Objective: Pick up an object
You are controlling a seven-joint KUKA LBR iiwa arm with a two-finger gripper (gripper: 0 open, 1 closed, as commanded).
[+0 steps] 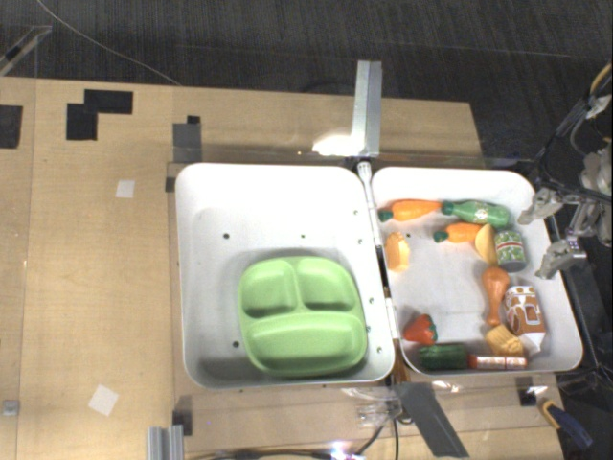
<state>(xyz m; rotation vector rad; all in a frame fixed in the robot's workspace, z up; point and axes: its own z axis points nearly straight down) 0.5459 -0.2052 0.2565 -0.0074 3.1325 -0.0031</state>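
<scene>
From my remote seat I see 2 white bins side by side on the wooden table (86, 286). The left bin (206, 209) carries a green divided tray (302, 316), lying in its near half, toward the middle wall.

The right bin (436, 276) has the toy food. Along its far wall lies a carrot (416, 210), touching a green bottle (477, 212) to its right. Just below those sits a second, shorter carrot (462, 233), with a small green can (510, 248) beside it near the right wall. A yellow-orange piece (397, 250) lies alone close to the middle wall. Down the right side there is a drumstick (494, 286), then a brown and white carton (524, 311) touching it. In the near left corner I see a red pepper (419, 330), and a dark green cucumber (442, 356) lies along the near wall just below it.

The hand (565, 228) hangs at the right rim of the right bin, its metal fingers (558, 257) spread apart with nothing between them. It is near the can but not touching it.
</scene>
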